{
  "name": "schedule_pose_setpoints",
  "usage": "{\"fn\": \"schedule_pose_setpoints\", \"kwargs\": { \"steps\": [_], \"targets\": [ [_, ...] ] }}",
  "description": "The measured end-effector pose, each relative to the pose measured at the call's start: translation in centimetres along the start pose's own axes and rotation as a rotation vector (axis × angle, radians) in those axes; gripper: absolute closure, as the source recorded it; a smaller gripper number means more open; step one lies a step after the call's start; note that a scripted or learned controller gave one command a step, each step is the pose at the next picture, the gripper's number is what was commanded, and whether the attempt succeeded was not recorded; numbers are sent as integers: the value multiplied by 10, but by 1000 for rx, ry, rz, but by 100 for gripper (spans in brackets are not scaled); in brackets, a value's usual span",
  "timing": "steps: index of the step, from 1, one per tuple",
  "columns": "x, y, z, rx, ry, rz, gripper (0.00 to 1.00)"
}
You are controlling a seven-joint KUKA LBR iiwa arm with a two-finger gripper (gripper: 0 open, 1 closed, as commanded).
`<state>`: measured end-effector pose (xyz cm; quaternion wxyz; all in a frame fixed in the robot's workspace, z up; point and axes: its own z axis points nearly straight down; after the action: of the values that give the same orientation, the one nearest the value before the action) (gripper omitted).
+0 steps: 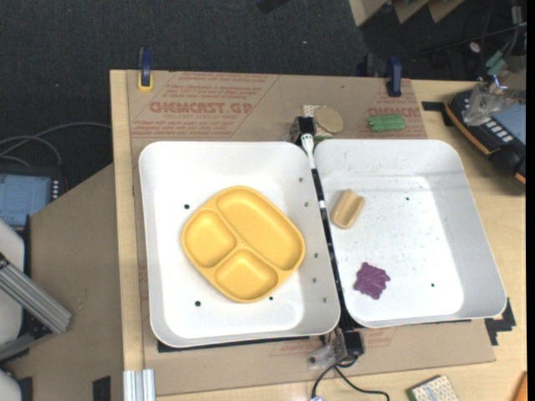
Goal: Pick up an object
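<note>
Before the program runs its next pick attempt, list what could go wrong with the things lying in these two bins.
1. The tan cylindrical block lies on its side near the right white bin's left wall; it may roll away, and the wall may crowd a grasp.
2. The small purple crumpled piece sits low and flat, so a grasp could close above it.
3. The yellow three-compartment plastic plate in the left white bin is wide and smooth; it could likely slip or tilt.

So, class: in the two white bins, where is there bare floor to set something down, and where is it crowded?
Right white bin: bare floor right of the tan cylindrical block and the purple crumpled piece. Left white bin: crowded, the yellow three-compartment plastic plate takes the middle, leaving bare strips along the walls.
</note>
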<state>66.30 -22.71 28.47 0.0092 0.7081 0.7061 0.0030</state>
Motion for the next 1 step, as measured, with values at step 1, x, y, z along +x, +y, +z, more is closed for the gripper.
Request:
{"fn": "schedule_pose_setpoints", "kwargs": {
  "steps": [1],
  "targets": [
    [6,0,131,26,11,-4,100]
  ]
}}
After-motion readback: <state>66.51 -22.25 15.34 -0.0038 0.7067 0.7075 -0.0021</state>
